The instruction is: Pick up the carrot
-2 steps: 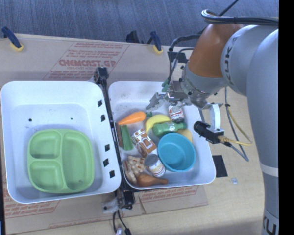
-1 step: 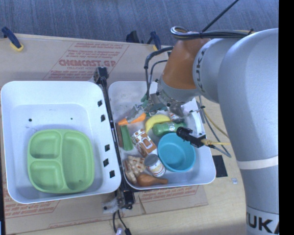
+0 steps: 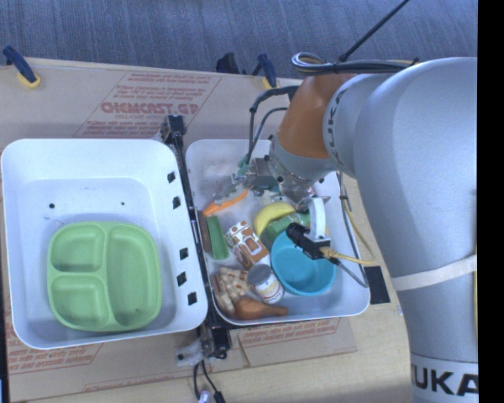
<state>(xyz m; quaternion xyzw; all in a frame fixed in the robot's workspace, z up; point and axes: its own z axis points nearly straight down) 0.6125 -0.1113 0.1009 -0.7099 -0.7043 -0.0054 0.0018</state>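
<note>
Carrot (image 3: 224,202) lies in the right bin (image 3: 353,302) near its left wall, long axis running left-right and slightly tilted—just left of the end effector (image 3: 265,177), which hangs over the bin's far part, its state impossible to tell.

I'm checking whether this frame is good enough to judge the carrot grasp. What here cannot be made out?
- The hand: the arm's wrist covers it in the camera view, so its state cannot be told.
- The carrot: its right end runs under the hand, so contact is unclear.
- The right bin: its far right part is hidden by the arm.
- The small can: its label is too small to read.
</note>
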